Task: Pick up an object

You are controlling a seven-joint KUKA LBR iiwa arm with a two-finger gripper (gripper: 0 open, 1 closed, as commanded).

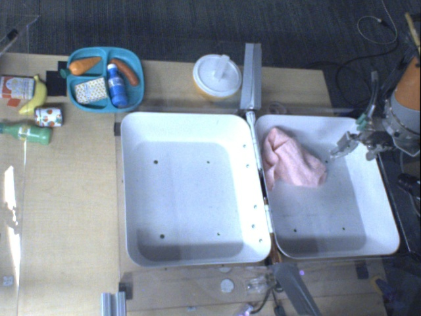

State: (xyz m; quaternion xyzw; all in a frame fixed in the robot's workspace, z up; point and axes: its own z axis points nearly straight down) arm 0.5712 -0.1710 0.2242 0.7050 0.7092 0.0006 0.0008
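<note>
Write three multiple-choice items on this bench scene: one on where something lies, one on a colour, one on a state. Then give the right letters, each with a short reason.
1. Where does the cloth lie?
A. In the left bin
B. In the right bin
C. On the blue tray

2. What colour is the cloth?
A. Pink
B. Green
C. Black

3. What is the cloth's state?
A. Folded flat in a neat square
B. Hanging from the gripper
C. Crumpled in a heap on the bin floor

Answers:
1 B: it sits in the right bin, near its left wall.
2 A: its fabric is pale pink.
3 C: it lies bunched on the floor, with the gripper beside its right edge.
</note>
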